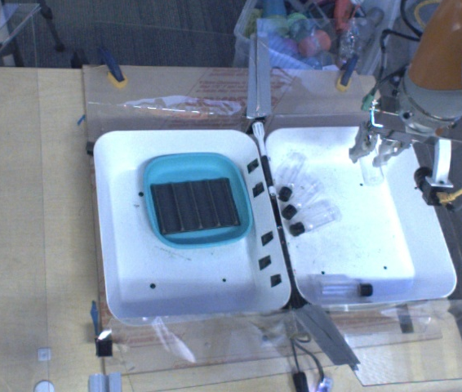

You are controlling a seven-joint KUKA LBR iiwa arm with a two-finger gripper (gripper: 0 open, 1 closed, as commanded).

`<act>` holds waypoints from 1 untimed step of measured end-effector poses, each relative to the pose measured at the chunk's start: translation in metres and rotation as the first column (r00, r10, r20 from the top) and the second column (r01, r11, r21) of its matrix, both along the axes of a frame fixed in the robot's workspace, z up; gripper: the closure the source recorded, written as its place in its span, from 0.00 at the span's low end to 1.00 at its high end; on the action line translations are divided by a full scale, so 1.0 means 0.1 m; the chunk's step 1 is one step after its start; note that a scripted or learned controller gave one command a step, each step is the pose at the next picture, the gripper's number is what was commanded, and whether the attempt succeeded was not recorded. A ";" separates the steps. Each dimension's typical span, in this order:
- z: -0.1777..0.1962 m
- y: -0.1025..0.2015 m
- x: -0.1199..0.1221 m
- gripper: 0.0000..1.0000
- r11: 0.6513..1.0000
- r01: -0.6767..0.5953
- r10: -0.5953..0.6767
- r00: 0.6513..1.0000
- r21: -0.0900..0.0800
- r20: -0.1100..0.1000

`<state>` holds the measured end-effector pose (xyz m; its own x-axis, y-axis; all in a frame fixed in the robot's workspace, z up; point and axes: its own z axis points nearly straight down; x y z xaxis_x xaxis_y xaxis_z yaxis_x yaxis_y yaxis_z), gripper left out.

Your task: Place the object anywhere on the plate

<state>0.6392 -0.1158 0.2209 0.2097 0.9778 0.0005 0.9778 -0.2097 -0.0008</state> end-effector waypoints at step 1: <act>0.00 0.00 0.00 0.00 1.000 0.000 0.000 1.000 0.000 0.000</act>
